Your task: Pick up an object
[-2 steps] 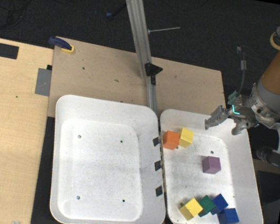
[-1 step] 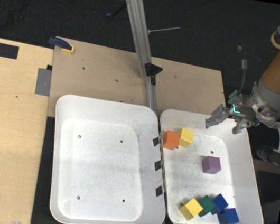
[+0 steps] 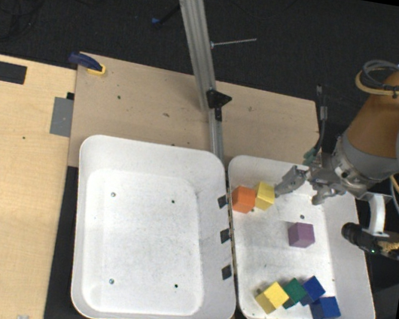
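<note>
In the right bin lie several blocks. An orange block and a yellow block sit side by side near its left wall. A purple block rests mid-bin. Near the front edge cluster a yellow block, a green block and two blue blocks. My gripper hangs open above the bin's back part, its fingers spread, just right of the upper yellow block, with nothing between them.
The left bin lies beside the right one, with black clips along the shared wall. A slanted aluminium rail rises behind the bins. The grey and orange arm fills the upper right.
</note>
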Controlling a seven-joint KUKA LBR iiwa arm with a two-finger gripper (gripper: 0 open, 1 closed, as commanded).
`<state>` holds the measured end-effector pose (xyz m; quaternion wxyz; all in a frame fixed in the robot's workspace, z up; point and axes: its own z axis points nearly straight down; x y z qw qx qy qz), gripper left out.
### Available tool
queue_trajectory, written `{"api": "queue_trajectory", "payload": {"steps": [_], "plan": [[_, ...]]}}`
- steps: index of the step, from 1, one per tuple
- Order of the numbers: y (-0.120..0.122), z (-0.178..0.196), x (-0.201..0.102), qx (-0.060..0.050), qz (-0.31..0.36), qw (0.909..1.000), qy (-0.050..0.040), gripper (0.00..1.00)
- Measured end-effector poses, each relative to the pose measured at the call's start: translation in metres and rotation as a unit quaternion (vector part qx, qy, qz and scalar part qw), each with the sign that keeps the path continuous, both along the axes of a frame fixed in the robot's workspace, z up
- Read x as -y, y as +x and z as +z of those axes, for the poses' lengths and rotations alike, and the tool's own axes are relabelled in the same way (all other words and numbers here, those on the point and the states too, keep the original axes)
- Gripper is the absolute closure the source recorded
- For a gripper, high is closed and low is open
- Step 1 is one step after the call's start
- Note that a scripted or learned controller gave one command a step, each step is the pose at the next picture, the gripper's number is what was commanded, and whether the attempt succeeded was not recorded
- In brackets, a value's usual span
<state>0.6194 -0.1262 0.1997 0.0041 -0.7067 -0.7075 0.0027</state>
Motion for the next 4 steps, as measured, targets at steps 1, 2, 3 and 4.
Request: {"api": "queue_trajectory", "payload": {"steps": [1, 2, 3, 4], "plan": [[0.002, -0.063, -0.007, 0.000, 0.001, 1.0000, 0.0000, 0.00], [0.004, -0.081, -0.004, 0.007, -0.002, 1.0000, -0.0020, 0.00], [0.002, -0.074, -0.002, 0.004, -0.006, 1.0000, -0.0014, 1.00], [0.002, -0.032, -0.002, 0.006, -0.005, 1.0000, -0.0011, 1.00]]}}
